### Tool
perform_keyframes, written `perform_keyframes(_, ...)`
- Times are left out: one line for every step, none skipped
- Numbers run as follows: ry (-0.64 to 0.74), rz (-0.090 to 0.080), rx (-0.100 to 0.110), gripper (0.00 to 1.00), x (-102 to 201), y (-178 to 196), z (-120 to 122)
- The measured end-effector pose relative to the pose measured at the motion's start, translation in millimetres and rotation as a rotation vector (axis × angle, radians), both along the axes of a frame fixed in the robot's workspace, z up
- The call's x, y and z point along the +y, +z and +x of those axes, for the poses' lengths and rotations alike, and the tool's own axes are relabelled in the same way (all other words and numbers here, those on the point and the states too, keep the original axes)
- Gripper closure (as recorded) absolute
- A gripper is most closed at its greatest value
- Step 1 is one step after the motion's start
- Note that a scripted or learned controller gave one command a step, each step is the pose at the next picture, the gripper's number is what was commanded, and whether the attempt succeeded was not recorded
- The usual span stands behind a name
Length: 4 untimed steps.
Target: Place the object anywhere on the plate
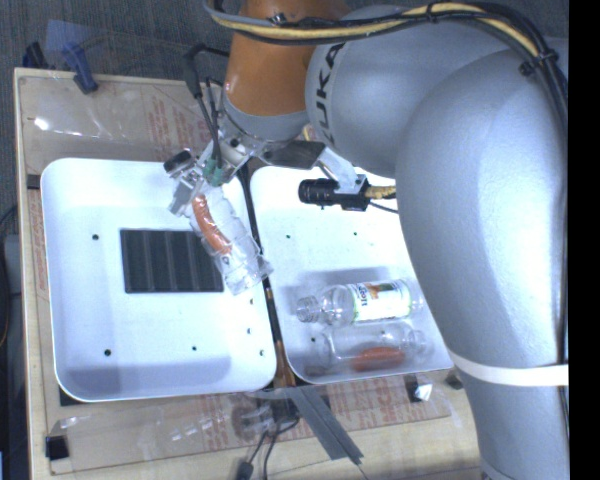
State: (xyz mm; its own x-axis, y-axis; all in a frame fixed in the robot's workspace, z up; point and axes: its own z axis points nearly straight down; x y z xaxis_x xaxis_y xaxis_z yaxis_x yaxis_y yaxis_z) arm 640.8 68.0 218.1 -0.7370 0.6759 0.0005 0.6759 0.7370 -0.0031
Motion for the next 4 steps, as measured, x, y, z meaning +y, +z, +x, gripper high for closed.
perform_keyframes(0.293, 0.003, 0.000, 1.00, -2.5, -26.2, -41.3)
perform_keyframes(0.305, 0.002, -0.001, 1.00, -37.8, -20.8, -15.4)
perform_keyframes(0.230, 0.001, -0.001, 1.00, -49.8, 0.6, -23.9)
perform_keyframes(0.511, 0.003, 0.002, 1.00, 4.2, -26.6, -51.9)
